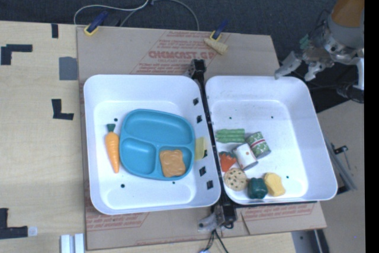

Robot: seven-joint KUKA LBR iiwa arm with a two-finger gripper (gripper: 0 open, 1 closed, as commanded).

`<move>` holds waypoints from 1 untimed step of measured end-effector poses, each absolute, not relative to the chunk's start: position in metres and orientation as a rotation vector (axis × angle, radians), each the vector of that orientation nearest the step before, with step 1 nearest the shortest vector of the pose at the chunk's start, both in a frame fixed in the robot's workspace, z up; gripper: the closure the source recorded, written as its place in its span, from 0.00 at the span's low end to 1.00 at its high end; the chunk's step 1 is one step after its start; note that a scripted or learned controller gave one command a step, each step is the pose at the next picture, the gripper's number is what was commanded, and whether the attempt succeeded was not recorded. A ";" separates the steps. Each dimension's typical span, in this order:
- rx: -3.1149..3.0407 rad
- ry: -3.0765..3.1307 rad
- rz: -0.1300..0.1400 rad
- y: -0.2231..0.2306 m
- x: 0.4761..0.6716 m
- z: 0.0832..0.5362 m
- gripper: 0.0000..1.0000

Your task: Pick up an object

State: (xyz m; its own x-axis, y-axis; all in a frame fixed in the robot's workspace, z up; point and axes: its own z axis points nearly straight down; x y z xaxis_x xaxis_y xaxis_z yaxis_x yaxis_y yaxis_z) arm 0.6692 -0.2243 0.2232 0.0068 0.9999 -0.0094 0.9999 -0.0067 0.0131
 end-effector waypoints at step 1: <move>2.221 2.228 -0.005 -0.155 0.638 0.182 0.00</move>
State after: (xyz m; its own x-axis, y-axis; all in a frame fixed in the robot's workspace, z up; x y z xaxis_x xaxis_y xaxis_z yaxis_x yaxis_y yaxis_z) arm 0.6381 -0.1552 0.1819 -0.0031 1.0000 0.0010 1.0000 0.0031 -0.0057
